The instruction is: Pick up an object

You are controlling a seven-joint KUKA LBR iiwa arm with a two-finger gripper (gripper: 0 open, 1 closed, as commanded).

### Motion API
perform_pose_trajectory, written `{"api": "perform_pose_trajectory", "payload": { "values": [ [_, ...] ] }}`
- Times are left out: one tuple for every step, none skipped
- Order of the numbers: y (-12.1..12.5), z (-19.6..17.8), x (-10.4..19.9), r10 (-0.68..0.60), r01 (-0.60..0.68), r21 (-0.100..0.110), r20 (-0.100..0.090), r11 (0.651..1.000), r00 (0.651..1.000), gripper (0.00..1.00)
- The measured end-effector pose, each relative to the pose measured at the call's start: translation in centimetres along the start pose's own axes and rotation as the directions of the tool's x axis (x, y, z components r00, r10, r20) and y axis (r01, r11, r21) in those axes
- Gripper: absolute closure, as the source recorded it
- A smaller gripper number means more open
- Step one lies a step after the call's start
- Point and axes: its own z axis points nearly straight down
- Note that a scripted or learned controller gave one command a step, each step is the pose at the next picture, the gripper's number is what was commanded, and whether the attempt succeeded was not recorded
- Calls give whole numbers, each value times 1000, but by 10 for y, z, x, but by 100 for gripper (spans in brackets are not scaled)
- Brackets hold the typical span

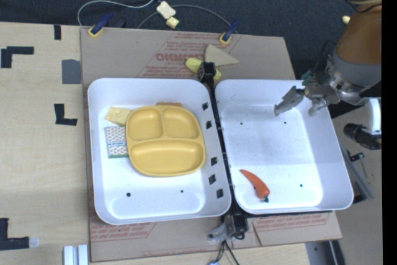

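Note:
A small orange chili-shaped toy point(254, 184) with a green stem lies near the front of the right bin point(329, 152). A yellow divided plate point(165, 139) fills the middle of the left bin point(149, 205). Beside the plate's left edge sit a pale yellow wedge point(116, 114) and a small checked block point(115, 141). My gripper point(302, 103) hangs over the back right of the right bin, well behind the chili. Its fingers are spread apart and open, with nothing between them.
A black divider with clips point(214, 133) runs between the bins. Behind them on the cardboard lie a yellow piece point(195, 63) and a tan wedge point(221, 55). Cables and blue clamps point(99, 25) sit at the back edge.

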Motion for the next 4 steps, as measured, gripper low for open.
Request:
{"api": "perform_pose_trajectory", "payload": {
  "values": [
    [-50, 98, 38, 1, -1, 12, -4, 1000, 1000, 0],
    [-92, 154, 59, 1, -1, -7, 4, 1000, 1000, 0],
    [-90, 141, 57, 3, -3, -10, 5, 1000, 1000, 100],
    [-27, 49, 132, -7, 7, -9, 1, 1000, 1000, 100]
  ]
}}
